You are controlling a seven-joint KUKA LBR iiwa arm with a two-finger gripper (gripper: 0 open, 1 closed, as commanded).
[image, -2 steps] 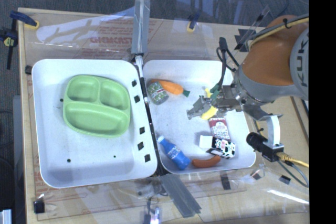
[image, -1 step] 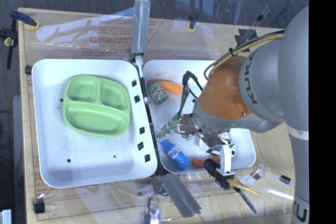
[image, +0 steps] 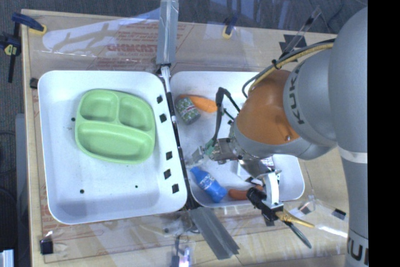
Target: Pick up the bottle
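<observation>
Blue plastic bottle point(image: 206, 185) lies on its side, lower centre of frame, near the left wall of the right shallow white bin point(image: 289, 177). Two-finger gripper point(image: 214, 151) hangs just above it in frame; I cannot tell its opening. I'd centre across the bottle's body and descend clear of the wall.

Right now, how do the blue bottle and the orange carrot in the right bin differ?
The bottle is blue and stubby; the carrot is orange and tapers. The bottle lies towards the near edge of the right bin, the carrot towards its far edge. The bottle lies slantwise, the carrot almost crosswise. Both lie on their sides in the same bin.
</observation>
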